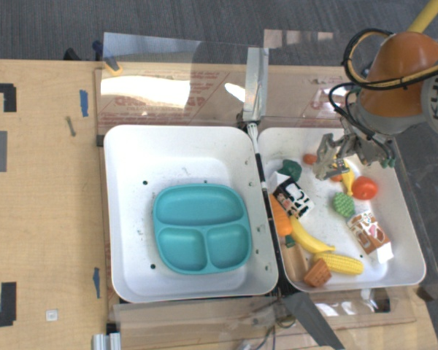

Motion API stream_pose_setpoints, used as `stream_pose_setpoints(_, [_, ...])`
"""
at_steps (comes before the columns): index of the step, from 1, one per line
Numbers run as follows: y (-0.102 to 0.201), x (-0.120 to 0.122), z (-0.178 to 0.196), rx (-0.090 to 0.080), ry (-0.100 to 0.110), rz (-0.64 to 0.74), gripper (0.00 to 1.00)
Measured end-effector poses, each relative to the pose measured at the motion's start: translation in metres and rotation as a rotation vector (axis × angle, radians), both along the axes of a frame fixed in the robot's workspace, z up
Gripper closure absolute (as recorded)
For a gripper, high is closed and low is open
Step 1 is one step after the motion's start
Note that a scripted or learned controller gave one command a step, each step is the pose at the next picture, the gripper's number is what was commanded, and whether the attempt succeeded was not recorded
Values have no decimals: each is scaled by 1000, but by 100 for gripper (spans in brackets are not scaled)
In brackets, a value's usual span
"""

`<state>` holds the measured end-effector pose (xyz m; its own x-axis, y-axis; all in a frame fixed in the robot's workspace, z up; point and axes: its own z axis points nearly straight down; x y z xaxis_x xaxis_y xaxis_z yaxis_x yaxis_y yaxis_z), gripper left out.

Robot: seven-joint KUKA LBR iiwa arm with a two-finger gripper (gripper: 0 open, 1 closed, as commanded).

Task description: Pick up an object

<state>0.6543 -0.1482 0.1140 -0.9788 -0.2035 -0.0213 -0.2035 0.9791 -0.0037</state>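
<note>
Right bin point(412, 257): pincer point(334, 168), grip state indiscernible, low among toy foods beside tomato point(364, 189). Left bin point(124, 195): teal tray point(201, 227).

floor point(204, 6): dark grey carpet | bench point(36, 217): pale wood, black corner marks | light: glare on clear panel point(150, 86)

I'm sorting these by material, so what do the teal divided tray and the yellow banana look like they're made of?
The teal three-compartment tray looks like moulded plastic, with a smooth, slightly satin finish: uniform colour, rounded ridges, soft highlights. The yellow banana seems to be a plastic toy, judging by its even, flat colour and smooth skin, though soft rubber can't be ruled out.
</note>
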Motion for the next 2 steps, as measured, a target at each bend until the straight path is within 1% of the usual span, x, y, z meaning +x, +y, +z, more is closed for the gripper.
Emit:
stream_pose_setpoints(1, [2, -26, 170, -2, -3, -114, 100])
stream_pose_setpoints(2, [3, -28, 161, 1, 13, -114, 0])
